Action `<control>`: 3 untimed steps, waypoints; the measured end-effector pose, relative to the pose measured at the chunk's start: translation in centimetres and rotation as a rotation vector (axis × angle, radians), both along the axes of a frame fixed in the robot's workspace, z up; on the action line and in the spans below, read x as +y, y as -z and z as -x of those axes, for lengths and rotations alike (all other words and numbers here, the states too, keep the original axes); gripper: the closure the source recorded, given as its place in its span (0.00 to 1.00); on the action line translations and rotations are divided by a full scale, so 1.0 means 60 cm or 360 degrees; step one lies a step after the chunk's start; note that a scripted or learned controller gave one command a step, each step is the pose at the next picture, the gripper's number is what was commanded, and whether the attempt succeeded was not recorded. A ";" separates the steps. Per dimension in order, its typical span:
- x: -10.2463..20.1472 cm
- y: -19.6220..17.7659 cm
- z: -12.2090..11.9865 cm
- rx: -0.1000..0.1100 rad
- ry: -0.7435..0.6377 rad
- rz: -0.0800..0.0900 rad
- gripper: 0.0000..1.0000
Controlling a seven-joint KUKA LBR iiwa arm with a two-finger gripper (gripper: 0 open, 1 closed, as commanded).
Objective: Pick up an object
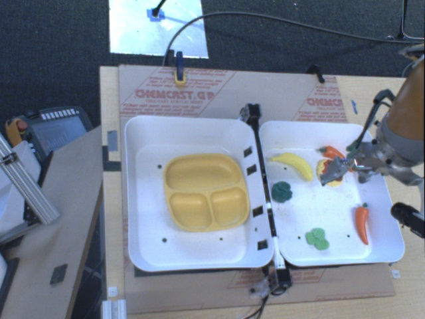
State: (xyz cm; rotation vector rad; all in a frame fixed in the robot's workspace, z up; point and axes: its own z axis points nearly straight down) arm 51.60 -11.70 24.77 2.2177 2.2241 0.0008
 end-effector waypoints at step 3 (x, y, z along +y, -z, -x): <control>-0.003 0.275 0.001 0.0004 0.0003 -0.0002 0.00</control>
